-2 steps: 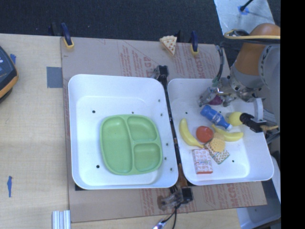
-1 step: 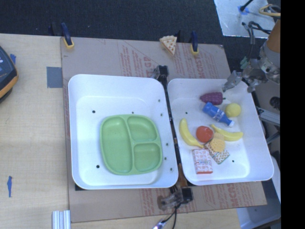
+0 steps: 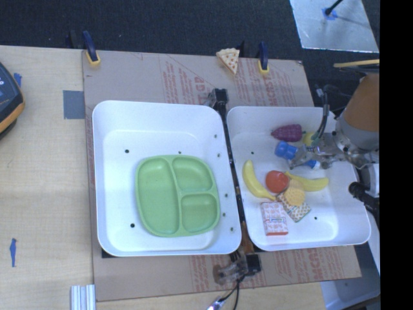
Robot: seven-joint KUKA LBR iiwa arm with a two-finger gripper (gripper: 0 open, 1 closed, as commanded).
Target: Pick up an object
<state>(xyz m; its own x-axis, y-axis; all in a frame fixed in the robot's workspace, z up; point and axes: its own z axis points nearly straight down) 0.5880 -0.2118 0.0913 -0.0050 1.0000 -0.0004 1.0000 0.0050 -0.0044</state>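
Your gripper (image 3: 314, 152) sits low in the right bin (image 3: 335, 228), over its far right part; can't tell its state from this angle. It's just beside the blue object (image 3: 286, 150) and the purple one (image 3: 288, 133). Tomato (image 3: 277, 181) lies between two bananas (image 3: 253, 181) (image 3: 311, 183); carton (image 3: 274, 217) is nearer you. Left bin (image 3: 110, 173) holds the green divided plate (image 3: 177, 196).

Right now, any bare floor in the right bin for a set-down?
Bare floor in the right white bin: the strip nearest the camera past the small red-and-white carton, and the far-left corner. Crowded around the red ball, the yellow bananas and the gripper.
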